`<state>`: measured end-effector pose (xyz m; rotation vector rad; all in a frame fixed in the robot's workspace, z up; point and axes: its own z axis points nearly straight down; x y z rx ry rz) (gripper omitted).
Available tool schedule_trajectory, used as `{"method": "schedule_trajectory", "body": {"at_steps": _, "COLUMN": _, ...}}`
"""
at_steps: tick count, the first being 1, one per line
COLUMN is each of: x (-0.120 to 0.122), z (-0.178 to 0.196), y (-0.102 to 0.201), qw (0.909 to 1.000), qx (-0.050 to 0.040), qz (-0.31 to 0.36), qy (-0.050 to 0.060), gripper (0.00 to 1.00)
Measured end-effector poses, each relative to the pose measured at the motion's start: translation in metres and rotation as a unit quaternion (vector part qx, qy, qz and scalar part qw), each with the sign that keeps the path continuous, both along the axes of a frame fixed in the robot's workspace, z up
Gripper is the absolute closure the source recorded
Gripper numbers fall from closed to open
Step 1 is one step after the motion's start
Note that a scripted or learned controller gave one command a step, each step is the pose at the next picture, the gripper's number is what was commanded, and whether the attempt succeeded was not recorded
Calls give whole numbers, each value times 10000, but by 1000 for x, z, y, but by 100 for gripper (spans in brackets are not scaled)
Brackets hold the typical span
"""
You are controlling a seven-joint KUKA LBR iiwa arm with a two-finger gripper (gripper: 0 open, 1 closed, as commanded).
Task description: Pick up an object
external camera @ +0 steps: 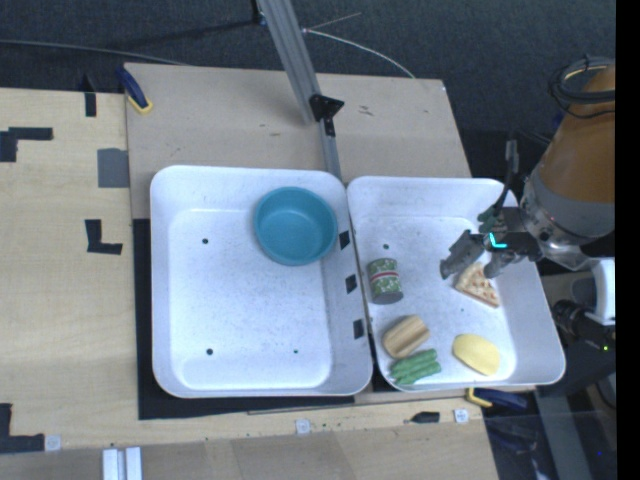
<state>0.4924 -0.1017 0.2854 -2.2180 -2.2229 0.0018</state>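
While the arm (580, 158) reaches in from the right, the gripper (478, 257) sits low over the right bin (440, 196), near its right wall. Its dark fingers (458, 259) look spread, one prong toward the bin's middle, the other by the pizza slice (479, 287). Nothing is visibly pinched between them. A small cyan light glows on the gripper body.

Right bin contents:
- pizza slice, triangular, orange-tan, lying flat just below the fingers, touching or nearly touching them; cannot tell which.
- small can (384, 279), greenish label with a red patch, left of centre. Label writing too small to read.
- bread roll (404, 335), tan, below the can, close to the left wall.
- green vegetable (415, 366), ridged, lying just below the roll, near the front edge.
- yellow lemon-like piece (476, 354), right of the vegetable, apart from it.

Left bin (200, 358) contents:
- blue bowl (295, 225), upright, mouth open, in the upper right corner close to the divide between the bins.

Both bins sit side by side on a dark mat on the wooden desk (60, 298). Black tape marks lie on the desk's left part. A grey metal pole (290, 43) slants down from the top to the bins' shared edge. No readable brand or writing anywhere.
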Motion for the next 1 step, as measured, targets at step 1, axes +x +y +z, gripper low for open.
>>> {"method": "schedule_trajectory", "body": {"at_steps": 1, "x": 0, "z": 0, "y": 0, "qw": 10000, "qx": 0, "qz": 0, "qy": -3, "gripper": 0}}
